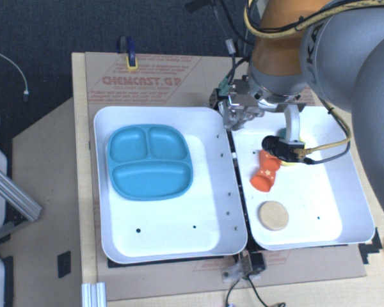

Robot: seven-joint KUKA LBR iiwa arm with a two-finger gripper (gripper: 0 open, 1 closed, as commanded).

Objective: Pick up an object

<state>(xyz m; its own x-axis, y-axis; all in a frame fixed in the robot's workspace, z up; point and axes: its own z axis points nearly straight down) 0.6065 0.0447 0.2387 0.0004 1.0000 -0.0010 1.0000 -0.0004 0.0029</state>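
Two white bins sat side by side on the surface (64,171), over a brown cardboard sheet (147,75) with red lettering. A blue clamp (131,51) sat at the sheet's far edge, toward the left.

Left bin (205,216): one blue plate (150,162) with three compartments lay flat in the far-left part. The near and right parts of the floor were bare white with a few small dark dots.

Right bin (326,197): an orange cup (266,171) lay on its side, left of the bin's middle. It was tilted, with its wider end pointing near and slightly left, and had a small pale mark on its wall. A tan disc (274,215), round and flat, lay just near of the cup. The two were close but apart.

The arm (345,50) reached in from the right and far side. It was grey, with the orange band (288,18) above the wrist.

The hand (238,115) hung over the far-left corner of the right bin, close to the seam where the two bins met. It was far of the cup and apart from it, and well apart from the disc. Whether the hand was wide or narrow could not be told, because its metal parts showed as one bunched cluster from above.

All three objects lay on the bin floors: the cup and disc in the right bin, the plate in the left.
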